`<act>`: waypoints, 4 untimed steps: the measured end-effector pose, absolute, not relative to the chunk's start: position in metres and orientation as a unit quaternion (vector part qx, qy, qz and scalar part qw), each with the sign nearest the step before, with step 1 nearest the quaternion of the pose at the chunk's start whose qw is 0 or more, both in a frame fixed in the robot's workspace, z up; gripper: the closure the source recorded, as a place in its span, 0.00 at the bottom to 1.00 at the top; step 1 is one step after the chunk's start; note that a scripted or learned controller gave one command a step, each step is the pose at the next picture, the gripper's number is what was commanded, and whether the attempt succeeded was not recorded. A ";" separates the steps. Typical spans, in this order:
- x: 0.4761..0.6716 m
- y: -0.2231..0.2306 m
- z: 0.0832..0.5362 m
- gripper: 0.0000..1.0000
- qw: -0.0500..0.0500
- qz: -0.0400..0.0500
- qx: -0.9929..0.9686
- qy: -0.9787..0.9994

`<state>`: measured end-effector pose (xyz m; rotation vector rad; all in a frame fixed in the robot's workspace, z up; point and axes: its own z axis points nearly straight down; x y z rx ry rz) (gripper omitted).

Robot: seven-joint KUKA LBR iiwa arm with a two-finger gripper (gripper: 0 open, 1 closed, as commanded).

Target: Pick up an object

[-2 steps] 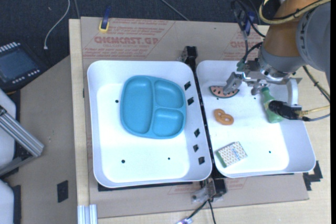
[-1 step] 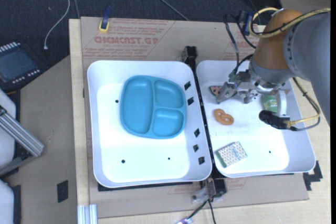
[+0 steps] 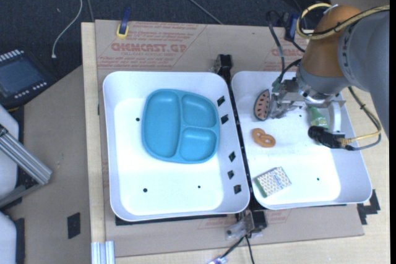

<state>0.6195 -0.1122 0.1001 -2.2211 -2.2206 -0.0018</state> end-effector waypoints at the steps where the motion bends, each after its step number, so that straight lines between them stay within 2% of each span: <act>1: 0.619 -0.110 0.165 1.00 -0.003 -0.002 -0.707 -0.707; 3: 0.622 -0.110 0.258 1.00 -0.002 -0.002 -0.707 -0.708; 4: 0.612 -0.056 0.260 1.00 0.002 0.000 -0.705 -0.709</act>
